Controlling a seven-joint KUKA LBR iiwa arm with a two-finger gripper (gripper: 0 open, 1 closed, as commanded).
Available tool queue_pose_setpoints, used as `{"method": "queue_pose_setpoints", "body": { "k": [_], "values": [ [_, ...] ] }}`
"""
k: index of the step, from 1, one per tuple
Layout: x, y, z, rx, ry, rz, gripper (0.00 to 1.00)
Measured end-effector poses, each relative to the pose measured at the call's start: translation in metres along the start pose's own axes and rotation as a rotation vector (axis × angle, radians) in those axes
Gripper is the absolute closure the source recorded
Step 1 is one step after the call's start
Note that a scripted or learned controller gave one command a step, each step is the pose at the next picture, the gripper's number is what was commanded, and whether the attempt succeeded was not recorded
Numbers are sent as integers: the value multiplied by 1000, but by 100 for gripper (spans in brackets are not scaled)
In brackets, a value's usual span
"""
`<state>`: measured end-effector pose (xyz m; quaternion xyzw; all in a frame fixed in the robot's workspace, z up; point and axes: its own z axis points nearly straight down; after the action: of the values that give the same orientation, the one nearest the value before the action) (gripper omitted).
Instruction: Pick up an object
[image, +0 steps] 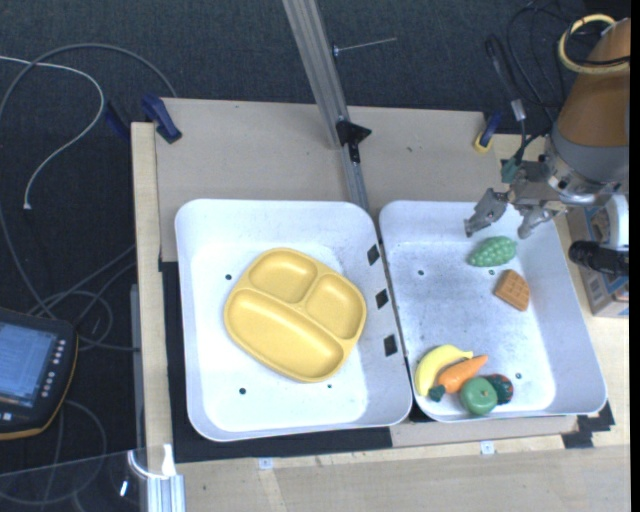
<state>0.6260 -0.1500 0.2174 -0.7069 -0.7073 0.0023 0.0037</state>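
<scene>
My gripper (510, 221) hangs over the far part of the right bin (440, 300), its two fingers spread apart and nothing between them. Just below it lies a bumpy green object (493, 251), clear of the fingertips. An orange waffle-like piece (512, 290) lies a little nearer the front. At the bin's front edge sit a yellow banana (437, 366), an orange carrot (462, 373) and a green apple (479, 396), packed close together, with a dark object (503, 386) partly hidden behind the apple.
The left bin (200, 300) holds a yellow divided plate (295, 313). A metal pole (325, 80) slants down to the gap between the bins. Black clips (385, 298) line the divide. Cables and a tablet (30, 370) lie off the bench at left.
</scene>
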Motion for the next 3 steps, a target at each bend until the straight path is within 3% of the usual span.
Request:
{"method": "queue_pose_setpoints", "body": {
  "k": [2, 3],
  "values": [
    [9, -3, 93, 0, 1, 0, 0],
    [9, -1, 78, -10, -1, 0, 100]
  ]
}}
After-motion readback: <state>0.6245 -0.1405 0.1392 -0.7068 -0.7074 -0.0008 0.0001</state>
